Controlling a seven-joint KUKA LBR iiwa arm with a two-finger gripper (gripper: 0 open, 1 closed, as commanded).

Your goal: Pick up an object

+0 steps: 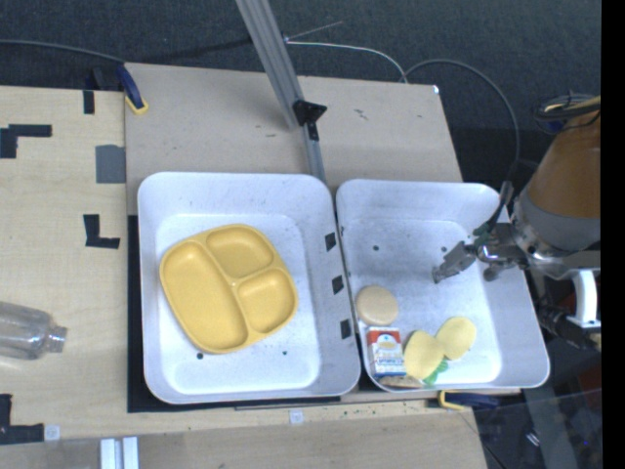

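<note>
Hand over right bin, fingers spread, holding nothing. Pickable things lie at bin's near edge: one round biscuit, one small carton, two yellow pieces. Best: move toward near edge, centre over biscuit, descend straight, close. Left bin: one yellow tray.

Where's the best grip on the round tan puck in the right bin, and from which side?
Take the round tan puck across its rim, coming straight down. It lies flat, so its edges are the graspable part. Set the fingers left-right in view: the carton sits close below it, while those flanks look freer. The gripper is up-right of it.
</note>
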